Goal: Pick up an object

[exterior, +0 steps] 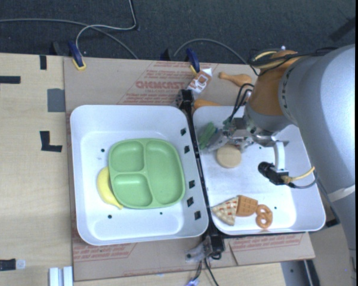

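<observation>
The arm [322, 100] hides the gripper [235, 137] above a tan round object [229, 157].

Blue clamps [77, 57] on cardboard [155, 85]

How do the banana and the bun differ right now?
The banana is yellow, long and curved; the bun is tan and round. The banana lies in the left bin, tucked against the green plate; the bun sits in the right bin, just below the tool. Both rest on the bin floors.
</observation>
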Controlling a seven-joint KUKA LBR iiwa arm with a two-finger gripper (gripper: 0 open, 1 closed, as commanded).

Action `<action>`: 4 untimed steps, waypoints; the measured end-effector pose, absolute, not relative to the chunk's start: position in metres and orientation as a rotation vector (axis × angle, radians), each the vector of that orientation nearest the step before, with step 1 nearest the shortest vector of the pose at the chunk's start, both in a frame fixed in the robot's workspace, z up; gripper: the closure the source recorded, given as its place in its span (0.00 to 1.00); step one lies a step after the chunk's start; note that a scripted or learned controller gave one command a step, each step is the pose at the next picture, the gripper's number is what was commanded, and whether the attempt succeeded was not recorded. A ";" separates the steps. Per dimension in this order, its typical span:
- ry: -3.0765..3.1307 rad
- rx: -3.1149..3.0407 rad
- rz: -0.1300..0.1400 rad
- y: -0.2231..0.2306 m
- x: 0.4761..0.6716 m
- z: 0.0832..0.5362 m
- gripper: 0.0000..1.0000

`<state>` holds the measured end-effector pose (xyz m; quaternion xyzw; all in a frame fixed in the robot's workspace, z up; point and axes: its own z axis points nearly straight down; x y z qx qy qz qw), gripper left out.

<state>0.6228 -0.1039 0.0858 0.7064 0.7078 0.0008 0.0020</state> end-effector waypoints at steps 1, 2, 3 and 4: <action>2.238 2.253 -0.060 -0.103 0.649 0.084 0.00; 2.224 2.221 -0.011 -0.097 0.667 0.085 0.00; 2.221 2.219 -0.001 -0.095 0.614 0.086 0.00; 2.223 2.217 0.000 -0.094 0.614 0.095 1.00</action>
